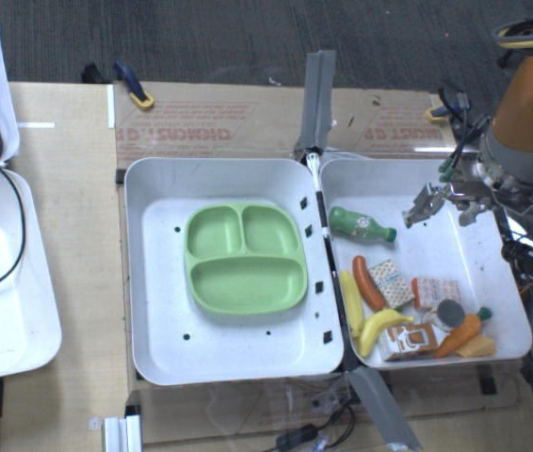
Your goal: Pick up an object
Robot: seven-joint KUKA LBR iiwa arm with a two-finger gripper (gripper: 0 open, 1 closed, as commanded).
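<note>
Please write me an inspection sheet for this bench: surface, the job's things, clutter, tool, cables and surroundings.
Surface: wooden bench bearing two white bins side by side.
Job's things: right bin holds a green bottle, banana, sausage, carrot, and small packets, crowded toward its near edge.
Clutter: left bin holds a green divided plate, lying flat.
Tool: tool hangs above the right bin's far part, over bare floor; nothing seen between its fingers.
Cables: black cable loops over the white trays at far left.
Surroundings: dark carpet beyond the bench; clamps on its far edge.
</note>
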